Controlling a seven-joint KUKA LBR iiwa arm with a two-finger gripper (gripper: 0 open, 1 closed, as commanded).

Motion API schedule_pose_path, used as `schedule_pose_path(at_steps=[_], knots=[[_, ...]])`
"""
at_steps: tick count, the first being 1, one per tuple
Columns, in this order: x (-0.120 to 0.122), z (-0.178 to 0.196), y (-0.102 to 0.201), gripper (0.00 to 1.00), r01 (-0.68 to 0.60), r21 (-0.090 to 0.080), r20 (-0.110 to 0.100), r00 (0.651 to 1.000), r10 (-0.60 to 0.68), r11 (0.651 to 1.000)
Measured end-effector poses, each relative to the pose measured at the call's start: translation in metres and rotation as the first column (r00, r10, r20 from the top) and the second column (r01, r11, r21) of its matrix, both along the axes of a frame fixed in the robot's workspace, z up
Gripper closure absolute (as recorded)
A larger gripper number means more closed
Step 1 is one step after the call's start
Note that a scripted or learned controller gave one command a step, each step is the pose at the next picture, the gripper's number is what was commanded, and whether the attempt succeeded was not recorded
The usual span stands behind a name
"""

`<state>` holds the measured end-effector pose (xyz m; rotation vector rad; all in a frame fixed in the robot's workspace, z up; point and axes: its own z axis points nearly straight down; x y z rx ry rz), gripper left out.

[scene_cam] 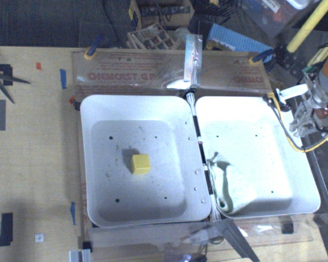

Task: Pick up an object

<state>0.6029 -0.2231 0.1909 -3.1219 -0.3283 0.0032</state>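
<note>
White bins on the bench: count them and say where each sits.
2. The left bin holds a yellow block; the right bin adjoins it, with a pale green object inside.

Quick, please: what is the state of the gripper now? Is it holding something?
Gripper: at the right bin's far right edge; open or closed cannot be told. The yellow block lies in the left bin.

A: What lies around the setup?

B: A pale wooden worktop with blue tape marks and a small orange one. Dark metal brackets sit along its left edge.

A: And behind?

B: Dark grey carpet floor, a tangle of black cables, a wooden crate of gear, and a blue ridged panel. A yellow pole slants across the top right corner. Light is even, shadows soft.
</note>
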Motion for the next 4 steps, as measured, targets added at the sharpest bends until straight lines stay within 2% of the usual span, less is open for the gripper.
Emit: schedule_pose_path(at_steps=[1,2,3,4], knots=[[-0.059,-0.009,-0.001,1.00,0.008,0.000,0.000,1.000,-0.008,1.000],[0.026,-0.041,0.001,1.00,0.007,-0.001,0.001,1.000,-0.007,1.000],[0.023,-0.040,0.001,1.00,0.007,-0.001,0.000,1.000,-0.007,1.000],[0.051,-0.060,0.002,1.00,0.004,-0.003,0.002,1.000,-0.004,1.000]])
